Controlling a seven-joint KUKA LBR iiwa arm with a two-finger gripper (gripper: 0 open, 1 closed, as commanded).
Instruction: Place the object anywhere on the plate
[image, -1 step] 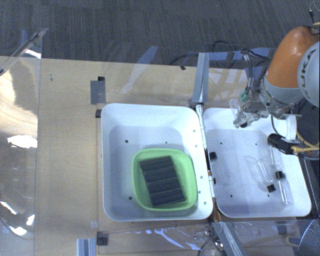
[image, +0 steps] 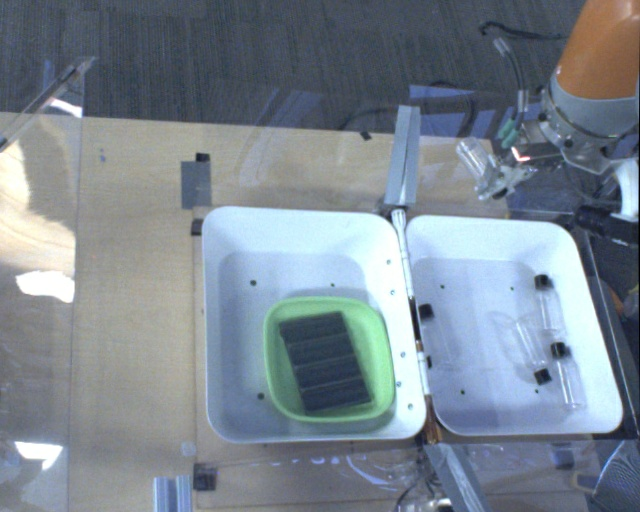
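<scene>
A dark grey ribbed block (image: 322, 362) lies flat on the light green plate (image: 276, 340), slightly slanted and well inside the rim. The plate sits in the front half of the left white bin (image: 214, 300). My gripper (image: 488, 172) hangs at the upper right, above the bench just behind the back edge of the right bin (image: 470, 400). It is far from the plate and the block. The orange-banded wrist (image: 598, 50) rises behind it.
Several clear tubes with black caps (image: 553, 350) lie along the right side of the right bin. A small black piece (image: 424, 312) sits by the divider between the bins. A grey metal post (image: 403, 155) stands behind the bins' junction.
</scene>
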